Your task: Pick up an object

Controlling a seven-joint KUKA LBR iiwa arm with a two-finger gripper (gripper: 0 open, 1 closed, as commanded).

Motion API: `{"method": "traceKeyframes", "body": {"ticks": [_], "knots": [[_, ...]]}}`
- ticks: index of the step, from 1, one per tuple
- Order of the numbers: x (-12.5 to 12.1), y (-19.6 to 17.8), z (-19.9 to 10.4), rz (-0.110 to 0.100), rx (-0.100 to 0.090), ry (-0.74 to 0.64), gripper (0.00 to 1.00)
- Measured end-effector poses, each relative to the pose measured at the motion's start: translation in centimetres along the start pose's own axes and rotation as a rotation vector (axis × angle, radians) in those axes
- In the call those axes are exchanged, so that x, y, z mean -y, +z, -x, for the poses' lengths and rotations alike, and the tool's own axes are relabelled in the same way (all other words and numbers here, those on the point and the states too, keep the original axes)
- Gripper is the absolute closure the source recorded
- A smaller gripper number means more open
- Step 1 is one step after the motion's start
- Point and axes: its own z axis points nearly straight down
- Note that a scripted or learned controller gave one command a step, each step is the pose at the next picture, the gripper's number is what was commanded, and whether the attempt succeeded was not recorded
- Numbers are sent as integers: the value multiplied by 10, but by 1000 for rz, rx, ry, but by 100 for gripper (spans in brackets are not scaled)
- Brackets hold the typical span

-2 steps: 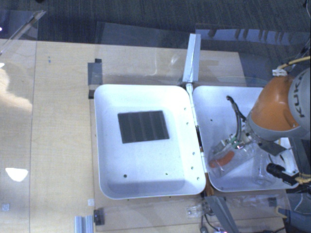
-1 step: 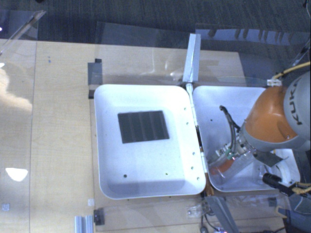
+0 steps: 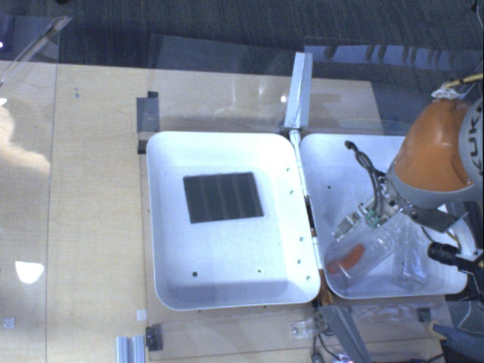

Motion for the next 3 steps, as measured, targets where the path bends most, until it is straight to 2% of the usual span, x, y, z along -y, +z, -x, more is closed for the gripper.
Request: {"method": "traceKeyframes", "body": {"ticks": [1, 2, 3], "knots": [[23, 58, -7, 8, 5, 153, 0], [20, 46, -5, 18, 13, 152, 100], [20, 46, -5, 18, 12, 152, 0]]}}
